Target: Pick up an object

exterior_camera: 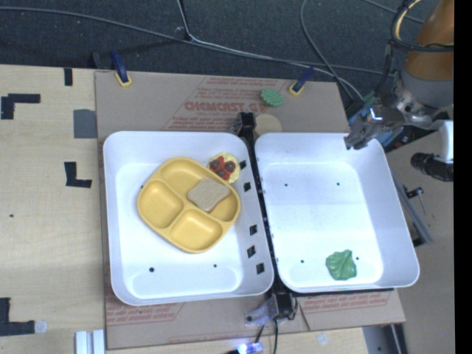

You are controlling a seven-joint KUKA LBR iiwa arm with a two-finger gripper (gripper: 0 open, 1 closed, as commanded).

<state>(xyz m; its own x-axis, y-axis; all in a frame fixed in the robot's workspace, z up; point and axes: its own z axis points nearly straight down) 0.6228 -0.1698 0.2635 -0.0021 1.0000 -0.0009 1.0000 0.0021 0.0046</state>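
Sitting in the left bin (125, 220), a yellow divided plate (189, 203) carries a bread slice (207, 194). A green leaf (341, 264) lies in the right bin (324, 198). The gripper (359, 136) hovers over its far-right corner; whether it's spread, I can't tell.

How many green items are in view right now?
2. A green leaf lies in the right bin, near its front corner. A small green piece sits on the cardboard behind the bins.

A pale wooden bench (44, 220) is seen before dark, possibly carpeted floor (243, 13) crossed by thin grey cables (221, 46).
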